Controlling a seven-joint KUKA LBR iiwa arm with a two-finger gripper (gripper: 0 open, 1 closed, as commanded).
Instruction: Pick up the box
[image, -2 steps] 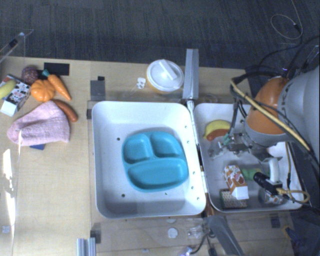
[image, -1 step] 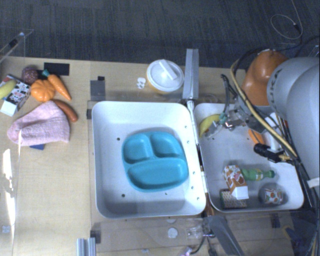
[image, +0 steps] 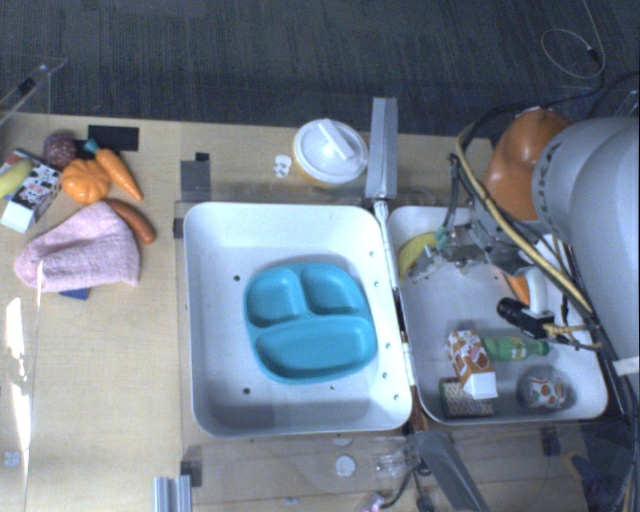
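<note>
While the arm hung over the right bin, this is how things stood.
Box: the box (image: 471, 365) lay low in the right bin (image: 598, 405), just beside a green bottle (image: 512, 349) and near a small can (image: 541, 391).
Jaws: the jaws (image: 449, 246) were up near a banana (image: 417, 249), well apart from the box; open or closed, I could not tell.
Left bin: the left bin (image: 215, 300) held a blue tray (image: 310, 320).
Done: nothing looked done yet.
Left: reach the box, grip it, lift it.
</note>
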